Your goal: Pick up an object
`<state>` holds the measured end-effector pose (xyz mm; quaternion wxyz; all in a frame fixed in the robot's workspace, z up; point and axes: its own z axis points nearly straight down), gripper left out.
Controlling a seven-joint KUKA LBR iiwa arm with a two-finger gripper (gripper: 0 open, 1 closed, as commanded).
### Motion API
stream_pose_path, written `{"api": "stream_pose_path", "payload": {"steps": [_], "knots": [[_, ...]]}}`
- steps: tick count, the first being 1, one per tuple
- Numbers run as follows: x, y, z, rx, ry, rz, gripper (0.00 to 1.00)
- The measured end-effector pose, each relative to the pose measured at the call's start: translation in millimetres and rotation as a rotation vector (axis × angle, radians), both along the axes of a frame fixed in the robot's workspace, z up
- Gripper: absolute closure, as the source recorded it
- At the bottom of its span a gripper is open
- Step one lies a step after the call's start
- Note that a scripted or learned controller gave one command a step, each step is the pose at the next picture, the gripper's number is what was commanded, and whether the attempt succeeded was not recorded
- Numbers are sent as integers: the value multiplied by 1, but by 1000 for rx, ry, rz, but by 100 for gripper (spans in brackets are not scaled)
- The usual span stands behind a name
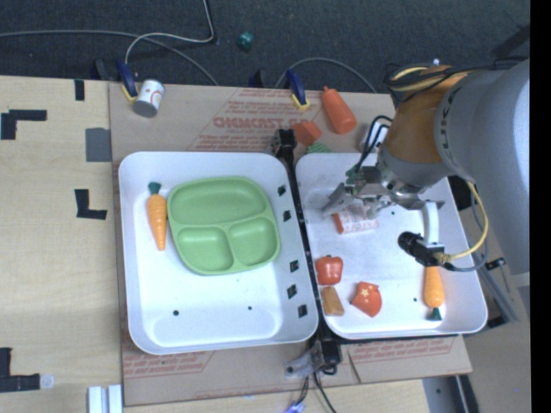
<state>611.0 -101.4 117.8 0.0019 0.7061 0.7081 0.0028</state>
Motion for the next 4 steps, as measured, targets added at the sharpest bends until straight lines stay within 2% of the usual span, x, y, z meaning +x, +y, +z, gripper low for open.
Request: {"api": "stream_pose_path", "payload": {"steps": [1,2,3,4], "knots": [[10,-4,-28,-6,0,-2,0],[12,-3,-15,-7,-11,-1,100],[13,-3,-15,-7,-12,0,0],[25,-25,-28,-1,-3,0,0]]}}
